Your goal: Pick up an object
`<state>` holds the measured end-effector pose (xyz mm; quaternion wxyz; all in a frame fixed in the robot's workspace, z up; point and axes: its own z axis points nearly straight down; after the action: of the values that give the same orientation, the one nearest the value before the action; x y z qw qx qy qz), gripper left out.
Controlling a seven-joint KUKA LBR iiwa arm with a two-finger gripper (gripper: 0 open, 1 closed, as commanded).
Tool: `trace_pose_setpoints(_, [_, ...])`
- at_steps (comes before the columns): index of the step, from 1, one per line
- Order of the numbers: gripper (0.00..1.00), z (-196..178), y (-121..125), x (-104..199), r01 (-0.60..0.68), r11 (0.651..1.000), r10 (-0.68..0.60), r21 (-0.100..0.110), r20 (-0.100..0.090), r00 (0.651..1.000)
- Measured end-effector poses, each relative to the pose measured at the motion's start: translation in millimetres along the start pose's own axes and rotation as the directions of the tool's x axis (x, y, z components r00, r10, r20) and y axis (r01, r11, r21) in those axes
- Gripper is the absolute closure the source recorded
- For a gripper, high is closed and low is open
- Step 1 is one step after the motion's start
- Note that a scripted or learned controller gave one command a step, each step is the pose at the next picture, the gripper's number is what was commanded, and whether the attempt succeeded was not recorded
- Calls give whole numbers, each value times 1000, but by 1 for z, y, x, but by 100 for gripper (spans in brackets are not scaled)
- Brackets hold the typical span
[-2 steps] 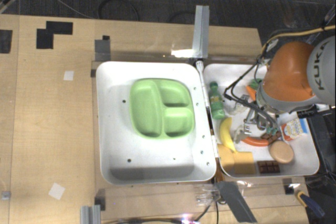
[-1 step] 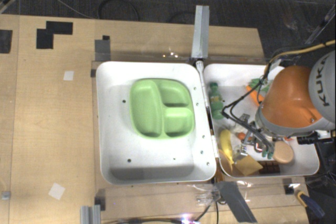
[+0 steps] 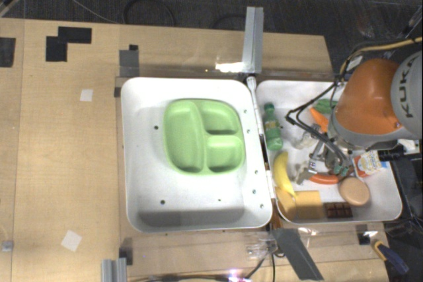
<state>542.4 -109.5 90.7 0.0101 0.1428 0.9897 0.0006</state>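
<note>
My gripper (image 3: 310, 167) is low inside the right bin (image 3: 394, 207), under the arm's orange band (image 3: 367, 97). It hangs over the gap between a banana (image 3: 283, 174) and an orange-red carrot-like piece (image 3: 325, 177). A yellow block (image 3: 305, 199) lies just in front of it, with a dark brown bar (image 3: 338, 211) beside that. A tan round piece (image 3: 355, 192) sits to the right. A green bottle (image 3: 271, 126) lies along the bin's left wall. The arm hides the bin's back right part.
The left bin (image 3: 142, 201) holds a green divided plate (image 3: 202, 135). A white bottle with a coloured label (image 3: 371, 162) lies by the arm. A metal post (image 3: 253, 39) stands behind the two bins. Cables loop near the wrist (image 3: 305, 110).
</note>
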Motion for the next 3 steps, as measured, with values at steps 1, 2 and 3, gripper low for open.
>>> trace_pose_setpoints(1, [0, 5, 3, -98, 32, 999, -32, 1, -8, 999])
trace_pose_setpoints(2, [0, 2, 12, -49, 142, 990, -142, 0, -7, 990])
trace_pose_setpoints(3, [0, 0, 19, -1, 58, 998, -58, 0, -3, 998])
